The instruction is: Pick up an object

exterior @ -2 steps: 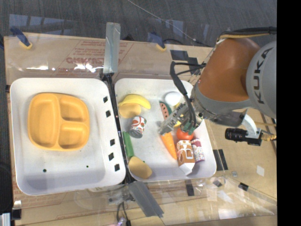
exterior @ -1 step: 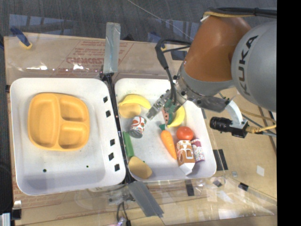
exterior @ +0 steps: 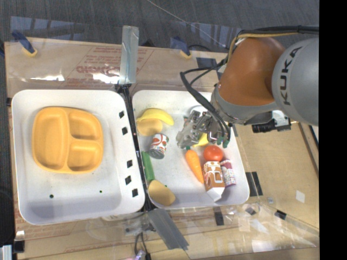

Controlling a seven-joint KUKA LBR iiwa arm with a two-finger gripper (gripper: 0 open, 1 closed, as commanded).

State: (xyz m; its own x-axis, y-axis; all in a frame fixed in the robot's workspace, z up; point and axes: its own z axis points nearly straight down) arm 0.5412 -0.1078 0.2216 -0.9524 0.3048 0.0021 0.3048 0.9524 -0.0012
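Gleaming metal jaws above tapered carrot (exterior: 193, 166)

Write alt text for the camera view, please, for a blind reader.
A grey robot arm's claw hangs over the right white bin among a banana, carrot, tomato and small carton. The left bin holds a yellow divided tray.

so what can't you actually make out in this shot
- Gripper, camera view: a tangle of metal and cables, so finger state is unreadable.
- Yellow object: mostly hidden under the gripper, identity unclear.
- Carton: print too small to read.
- Can: label too small to read.
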